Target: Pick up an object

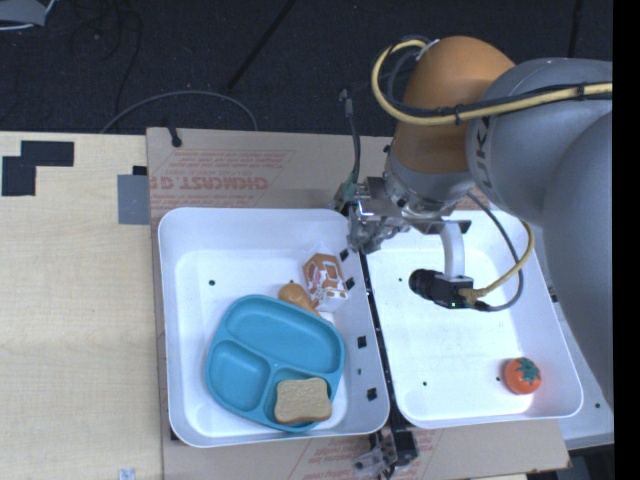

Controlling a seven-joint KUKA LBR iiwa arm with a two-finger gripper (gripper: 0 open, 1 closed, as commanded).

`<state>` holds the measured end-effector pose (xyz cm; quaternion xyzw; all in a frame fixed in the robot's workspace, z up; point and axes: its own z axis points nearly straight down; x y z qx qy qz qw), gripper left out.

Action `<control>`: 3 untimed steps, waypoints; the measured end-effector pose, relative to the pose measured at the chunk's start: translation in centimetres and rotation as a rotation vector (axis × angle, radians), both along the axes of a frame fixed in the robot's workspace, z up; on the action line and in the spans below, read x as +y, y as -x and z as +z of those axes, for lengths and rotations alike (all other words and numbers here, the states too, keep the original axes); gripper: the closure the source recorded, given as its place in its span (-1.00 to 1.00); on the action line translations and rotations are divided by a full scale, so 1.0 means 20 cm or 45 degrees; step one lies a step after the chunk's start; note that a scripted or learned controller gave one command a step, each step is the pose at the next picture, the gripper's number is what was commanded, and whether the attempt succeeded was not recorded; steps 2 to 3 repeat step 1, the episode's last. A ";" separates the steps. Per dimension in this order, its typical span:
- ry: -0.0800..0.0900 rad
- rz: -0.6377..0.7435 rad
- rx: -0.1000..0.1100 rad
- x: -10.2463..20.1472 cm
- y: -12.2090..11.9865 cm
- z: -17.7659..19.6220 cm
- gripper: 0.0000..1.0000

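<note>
My gripper (362, 230) hangs over the rim where the two bins meet, near their far end. Just below and left of it, in the left bin (185, 268), lies a small brown-and-white wrapped snack (325, 276), with a small orange-brown item (294, 294) beside it. A blue divided plate (262, 353) lies in the same bin, and a slice of bread (302, 400) rests in the plate's near compartment. A small orange fruit with a green top (521, 375) sits in the near right corner of the right bin (470, 408). Nothing shows held at the gripper.
The grey arm with its orange band (450, 78) and yellow cable reaches in over the far right of the right bin. A black fitting (440, 286) with a cable hangs from the wrist above that bin's floor. Cardboard (240, 168) lies under the bins.
</note>
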<state>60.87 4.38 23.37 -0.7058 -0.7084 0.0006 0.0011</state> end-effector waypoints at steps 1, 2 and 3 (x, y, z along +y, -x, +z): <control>0.000 0.000 0.004 0.21 0.03 -0.03 1.00; 0.000 0.000 0.004 0.21 0.03 -0.03 1.00; 0.000 0.000 0.004 0.21 0.03 -0.03 1.00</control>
